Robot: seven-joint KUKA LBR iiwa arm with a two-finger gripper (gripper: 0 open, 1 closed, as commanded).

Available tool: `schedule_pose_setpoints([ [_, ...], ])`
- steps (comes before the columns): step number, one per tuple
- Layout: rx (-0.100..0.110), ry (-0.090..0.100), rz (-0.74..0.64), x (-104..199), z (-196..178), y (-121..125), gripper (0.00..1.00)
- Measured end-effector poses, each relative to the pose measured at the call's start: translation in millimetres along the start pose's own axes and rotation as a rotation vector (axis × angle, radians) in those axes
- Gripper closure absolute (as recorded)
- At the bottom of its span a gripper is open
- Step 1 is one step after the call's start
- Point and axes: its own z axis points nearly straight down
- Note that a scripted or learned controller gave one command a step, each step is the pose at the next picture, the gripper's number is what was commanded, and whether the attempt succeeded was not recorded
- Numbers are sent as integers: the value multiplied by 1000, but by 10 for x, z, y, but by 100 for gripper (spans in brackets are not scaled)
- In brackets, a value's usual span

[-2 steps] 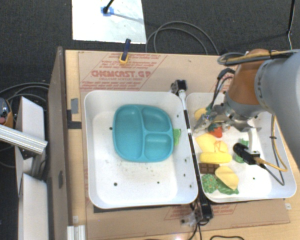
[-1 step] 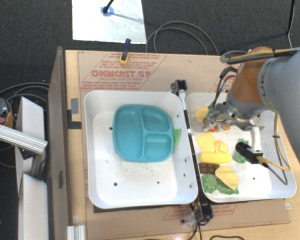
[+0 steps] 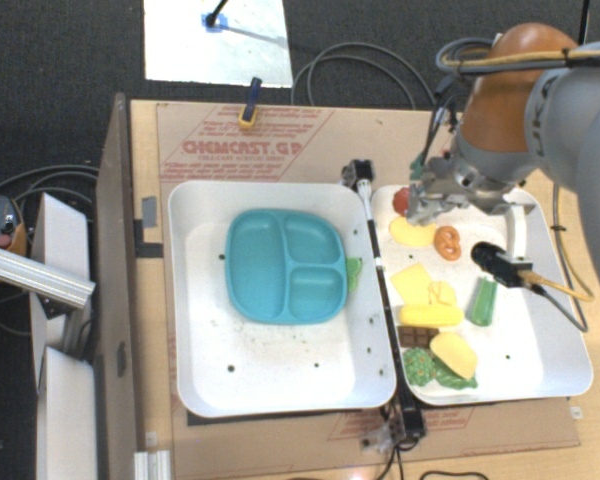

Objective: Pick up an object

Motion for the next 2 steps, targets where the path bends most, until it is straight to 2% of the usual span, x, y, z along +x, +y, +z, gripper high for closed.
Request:
schedule_pose_setpoints([
  [1,3,-4,5,-343,-271,563,100],
  [2,9,-3,5,-331,-249,536,0],
])
